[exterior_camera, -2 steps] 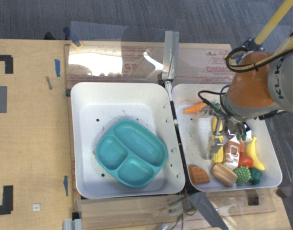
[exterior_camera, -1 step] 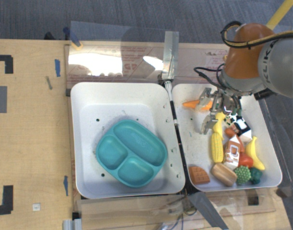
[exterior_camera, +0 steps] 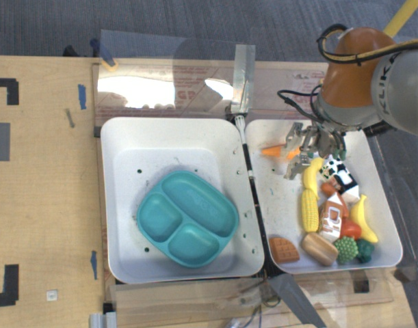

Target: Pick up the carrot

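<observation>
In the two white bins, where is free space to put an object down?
Left white bin: bare floor behind and left of the teal divided plate. Right white bin: bare floor left of the yellow corn cob, between the orange carrot and the brown waffle. Its right half is crowded.

The carrot [exterior_camera: 274, 152] was a small orange toy piece, lying flat on the white floor of the right-hand bin [exterior_camera: 393, 251], in that bin's upper left part, near the wall shared with the other bin. It lay roughly crosswise, its narrow pointed tip toward the left and its thicker end toward the right, where the pincer [exterior_camera: 299, 157] stood close over it and hid part of it. Whether the two touched could not be told. The carrot lay apart from the other toy foods heaped lower right
</observation>
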Tool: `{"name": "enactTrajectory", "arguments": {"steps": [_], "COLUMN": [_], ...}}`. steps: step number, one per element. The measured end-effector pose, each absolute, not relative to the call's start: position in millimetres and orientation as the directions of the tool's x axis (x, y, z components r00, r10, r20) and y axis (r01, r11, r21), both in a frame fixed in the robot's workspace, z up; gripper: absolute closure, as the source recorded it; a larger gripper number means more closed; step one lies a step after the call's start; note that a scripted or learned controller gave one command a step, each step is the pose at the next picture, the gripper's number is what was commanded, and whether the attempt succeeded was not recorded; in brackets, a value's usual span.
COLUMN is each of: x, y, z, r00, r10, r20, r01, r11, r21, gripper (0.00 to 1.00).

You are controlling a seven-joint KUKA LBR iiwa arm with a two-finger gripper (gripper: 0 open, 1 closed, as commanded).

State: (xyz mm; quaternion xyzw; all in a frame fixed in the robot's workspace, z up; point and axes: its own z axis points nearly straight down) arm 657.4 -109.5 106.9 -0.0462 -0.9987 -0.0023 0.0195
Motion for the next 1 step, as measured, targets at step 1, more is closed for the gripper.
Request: {"name": "enactTrajectory", "arguments": {"steps": [1], "x": [628.4], "y": [-48.6], "z": [189.2], "r00": [-0.884], "r10": [0.468], "r20": [-0.007], "r01": [0.468], "r11": [0.884], "r21": [0.005], "gripper": [1.00]}}
